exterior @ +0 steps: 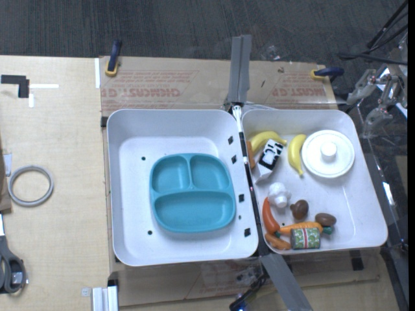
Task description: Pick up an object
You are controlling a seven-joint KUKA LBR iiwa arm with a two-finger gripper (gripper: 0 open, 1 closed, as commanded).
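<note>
The right bin [363,193] holds several small toy foods. Two yellow bananas [266,138] [296,153] lie at its back, with a black-and-white carton [270,155] between them. A round white lid [329,152] with a knob sits at the back right. Nearer the front are a white garlic-like piece [278,194], two brown pieces [299,208] [325,219], an orange-red sausage shape [269,216], a carrot [300,228] and a green can [305,238]. A blue divided plate [192,192] lies in the left bin [123,173].
A grey tape ring [29,185] and scissors [10,274] lie on the wooden bench at the left. Clamps [114,57] [327,72] hold the cardboard behind the bins. Metal rods and cables [382,92] stand at the right edge.
</note>
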